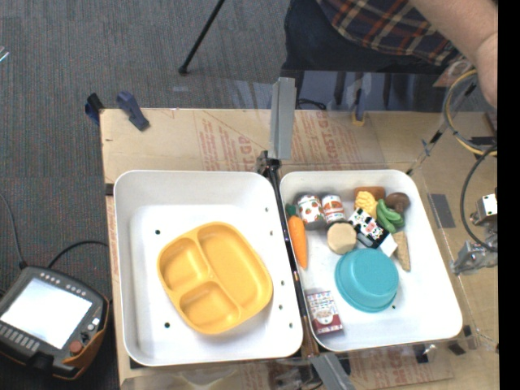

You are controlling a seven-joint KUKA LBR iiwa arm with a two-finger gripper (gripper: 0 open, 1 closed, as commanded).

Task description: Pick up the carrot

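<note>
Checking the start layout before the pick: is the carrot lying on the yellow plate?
No, the carrot lies in the right bin against its left wall, while the yellow plate sits in the left bin.

Two bins sit side by side on the bench (187, 136). The left bin (130, 193) holds a three-compartment plate (214, 276), lying on its floor. In the right bin (431, 299), the carrot (299, 240) lies along the left wall, lengthwise front to back. Just right of its far end stand two small cans (309, 209) side by side. A bowl (368, 279) rests near the bin's middle, with a small carton (325, 312) at its front left and a toy cone (402, 250) to its right rear.
</note>
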